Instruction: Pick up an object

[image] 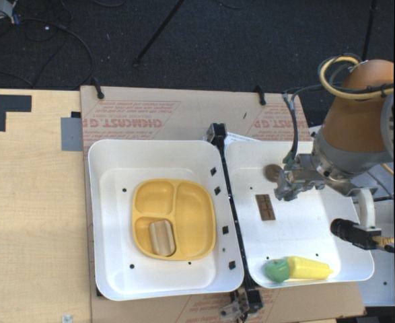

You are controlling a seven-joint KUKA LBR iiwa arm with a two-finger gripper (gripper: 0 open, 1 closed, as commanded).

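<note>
The gripper (286, 186) of the grey-and-orange arm hangs low over the far part of the right bin (348, 269), and whether it is closed or spread cannot be told from this overhead slant. Just beside it, toward the middle of the bin floor, lies a small brown block (266, 206), flat and narrow, its long side running near to far; it looks stiff and light, a thing best pinched across its short width, though lying so flat it leaves little edge to catch. A round brownish piece (272, 172) sits at the gripper's far-left side, partly hidden, so its nature stays unclear. Along the near wall of the same bin rests a yellow corn-like toy (309, 268) touching a green round piece (276, 270) at its left end (probably plastic or rubber, light, perhaps slick and apt to roll); a grasp across the yellow body's middle would seem the surest. In the left bin (110, 180), well apart from the gripper, a yellow divided plate (194, 214) carries a tan bread-like slab (161, 237) in its near-left compartment, likely soft or light. No object is seen held.
</note>
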